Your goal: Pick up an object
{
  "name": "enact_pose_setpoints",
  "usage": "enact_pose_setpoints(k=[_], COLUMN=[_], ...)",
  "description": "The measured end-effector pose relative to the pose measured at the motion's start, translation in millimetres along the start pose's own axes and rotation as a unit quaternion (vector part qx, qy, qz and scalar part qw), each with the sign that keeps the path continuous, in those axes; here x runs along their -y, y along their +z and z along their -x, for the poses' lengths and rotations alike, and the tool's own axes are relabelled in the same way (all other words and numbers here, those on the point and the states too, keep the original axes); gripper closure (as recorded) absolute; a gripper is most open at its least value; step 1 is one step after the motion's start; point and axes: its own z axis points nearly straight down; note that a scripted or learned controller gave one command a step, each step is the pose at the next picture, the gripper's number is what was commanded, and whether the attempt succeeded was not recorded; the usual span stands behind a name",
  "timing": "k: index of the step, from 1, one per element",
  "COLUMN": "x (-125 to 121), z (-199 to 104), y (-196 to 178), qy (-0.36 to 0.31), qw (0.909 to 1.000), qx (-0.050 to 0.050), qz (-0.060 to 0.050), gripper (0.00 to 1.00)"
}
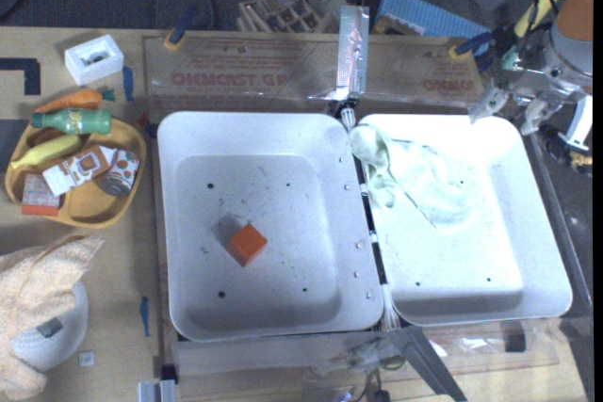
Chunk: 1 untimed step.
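Observation:
An orange cube point(248, 244) lies in the left bin point(188, 155), a little left of its middle. A pale green-white cloth point(415, 182) lies crumpled in the right bin point(537, 268), spreading from its far left corner toward the centre. My gripper point(510, 111) hangs over the far right corner of the right bin, open, with nothing between its fingers. It is well apart from both the cloth and the cube.
A wooden bowl point(94, 207) of toy food stands left of the bins, with a small white box point(93, 58) behind it. A beige cloth point(42, 282) lies at the lower left. A clear plastic panel point(245, 75) runs along the back of the bins.

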Motion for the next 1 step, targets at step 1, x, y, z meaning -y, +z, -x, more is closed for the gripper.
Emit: enact_pose_setpoints(k=[1], x=[20.4], z=[-105.1], y=[78.8], qy=[-0.08], qw=[0.9968], qx=[-0.001], qz=[-0.003], gripper=[0.0])
